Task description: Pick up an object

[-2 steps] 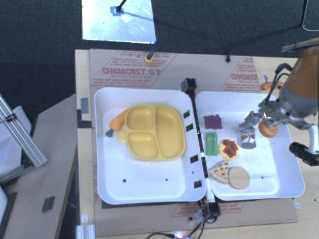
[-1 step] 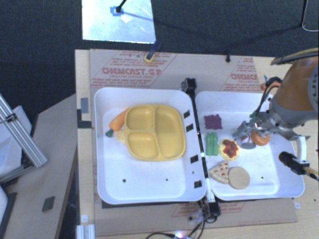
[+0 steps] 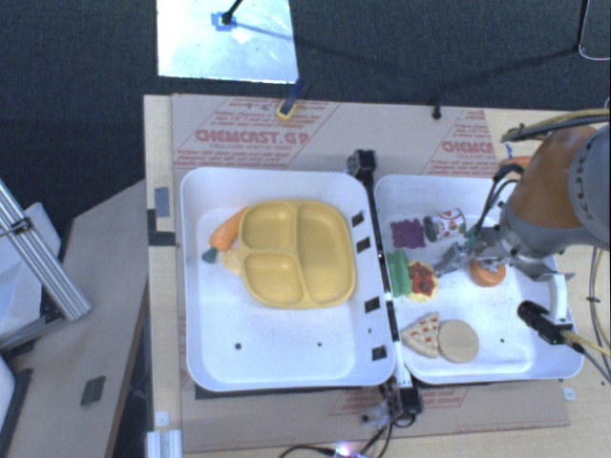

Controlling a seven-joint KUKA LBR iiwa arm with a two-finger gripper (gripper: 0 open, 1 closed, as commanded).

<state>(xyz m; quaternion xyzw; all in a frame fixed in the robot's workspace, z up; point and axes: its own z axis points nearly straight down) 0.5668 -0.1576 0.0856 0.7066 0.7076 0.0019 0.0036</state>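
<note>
Where the end effector (image 3: 465, 252) reaches into the right bin (image 3: 496, 356), an orange toy (image 3: 488, 274) lies just beside it, half hidden; whether it grips cannot be told. One purple piece (image 3: 408, 232), one pizza slice (image 3: 421, 335) and one cookie (image 3: 458, 341) lie nearby. One yellow plate (image 3: 291, 253) fills the left bin (image 3: 277, 351).

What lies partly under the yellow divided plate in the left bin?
A carrot pokes out from under the yellow plate's left edge, orange body and green tip showing. Anything else beneath the plate is covered.
</note>
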